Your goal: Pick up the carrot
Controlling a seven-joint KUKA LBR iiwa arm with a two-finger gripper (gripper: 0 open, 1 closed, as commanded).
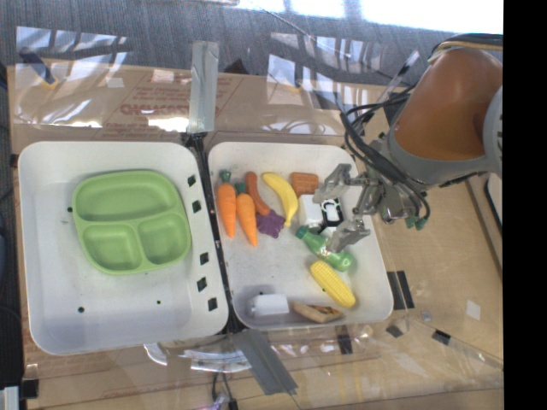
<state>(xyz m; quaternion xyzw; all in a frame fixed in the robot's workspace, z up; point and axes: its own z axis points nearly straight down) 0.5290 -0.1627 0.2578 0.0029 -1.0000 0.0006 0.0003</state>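
hovering over the right bin (367, 301), the hand (342, 214) spreads apart, carrot (226, 210) well left.

I see two bins side by side: the left bin (43, 314) holds a divided plate (131, 220) in its upper half. In the right bin (282, 267), two carrots (226, 209) lie at upper left, a banana (283, 195) right of them, a corn cob (332, 284) at lower right, and the gripper (342, 216) sits over the bin's right side.
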